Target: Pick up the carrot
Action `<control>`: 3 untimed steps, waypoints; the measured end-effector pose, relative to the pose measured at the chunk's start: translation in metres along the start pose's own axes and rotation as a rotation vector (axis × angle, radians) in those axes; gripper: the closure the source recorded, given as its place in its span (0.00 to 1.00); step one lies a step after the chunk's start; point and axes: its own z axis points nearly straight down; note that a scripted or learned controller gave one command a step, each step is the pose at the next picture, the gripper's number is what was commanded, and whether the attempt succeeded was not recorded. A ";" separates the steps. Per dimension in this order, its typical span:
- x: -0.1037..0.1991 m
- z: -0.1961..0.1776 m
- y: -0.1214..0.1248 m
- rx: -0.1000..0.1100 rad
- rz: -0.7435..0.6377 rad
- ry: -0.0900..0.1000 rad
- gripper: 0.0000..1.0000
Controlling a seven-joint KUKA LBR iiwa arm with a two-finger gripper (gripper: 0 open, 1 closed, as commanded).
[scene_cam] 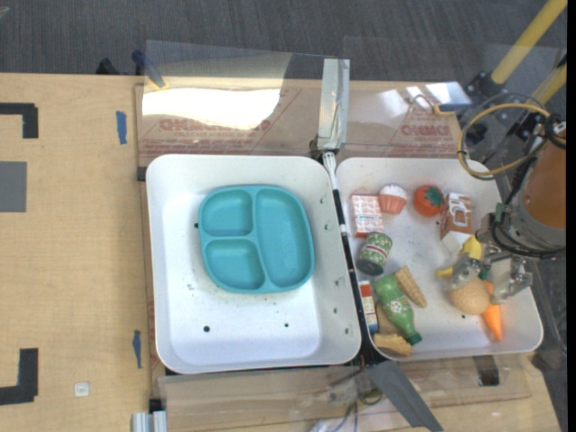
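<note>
- A light wooden worktop (72,268) with black tape marks stands on grey carpet and carries two white bins side by side, with clear plastic sheets lying behind them.
- The left bin (180,331) holds a teal plate (256,238) with three compartments, set near its middle.
- The right bin (522,331) holds a scatter of toy food.
- Along its far side lie a small red and white box (365,213), a cupcake (393,198), a tomato (428,200) and a small carton (458,214).
- Near the wall between the bins are a green can (374,253), a green bottle (398,306) and a cone (411,286) leaning against the bottle.
- The carrot (492,320) lies in the near right part of the right bin, pointing toward the front edge, just beside a tan round piece (470,299).
- A yellow piece (465,257) sits a little beyond the tan one.
- The arm (544,196) comes in from the right, with cables looping above it.
- The pincer (501,273) hangs over the right side of the right bin, just above the carrot's top end.
- Its fingers stand apart, with nothing visibly between them.
</note>
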 end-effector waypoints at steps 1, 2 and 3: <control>0.002 0.004 0.000 -0.001 0.001 0.001 0.00; 0.014 0.030 0.035 0.004 0.036 -0.018 0.00; 0.016 0.019 0.032 0.010 0.038 -0.012 1.00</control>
